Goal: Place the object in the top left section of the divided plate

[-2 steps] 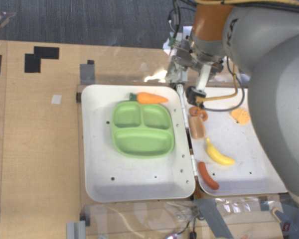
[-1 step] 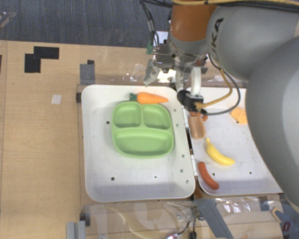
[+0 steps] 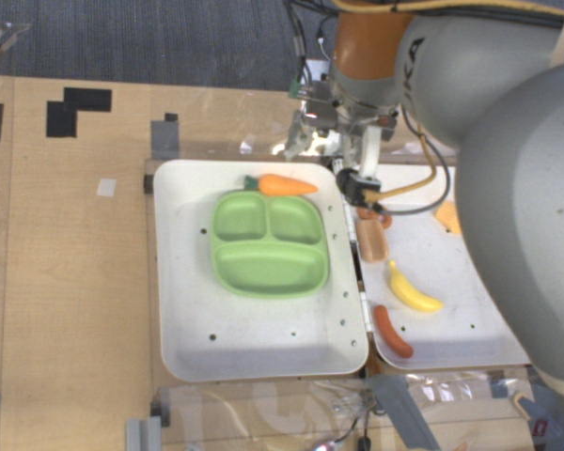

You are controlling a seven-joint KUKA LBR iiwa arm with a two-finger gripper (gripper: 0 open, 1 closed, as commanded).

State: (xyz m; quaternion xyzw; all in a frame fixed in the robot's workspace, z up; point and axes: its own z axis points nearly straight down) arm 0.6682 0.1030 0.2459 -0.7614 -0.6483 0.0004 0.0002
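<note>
Nearest us on the right, the arm's (image 3: pixel 517 214) broad grey body hangs over the right side of the right bin (image 3: pixel 451 346) and hides part of it. In that bin, near to far, we see a red sausage (image 3: pixel 392 332) by the near left corner, a yellow banana (image 3: pixel 414 292) beyond it, and a brown bun-like piece (image 3: pixel 371 241) along the left wall. A small orange thing (image 3: pixel 446 217) peeks out beside the arm. The left bin (image 3: pixel 244 336) sits on the desk (image 3: pixel 66 299) and holds the green divided plate (image 3: pixel 268 269), with one wide section near us and two smaller ones on its far side. The carrot (image 3: pixel 287 185) lies on the bin floor just beyond the plate's far rim, outside every section, with its green end to the left. Farther still, the arm bends down from the orange band (image 3: pixel 376 26), wrist pointing down, so the pincer (image 3: pixel 334 153) hangs at the far edge where the two bins meet, just right of the carrot. We cannot tell whether the pincer is released or clenched.
</note>
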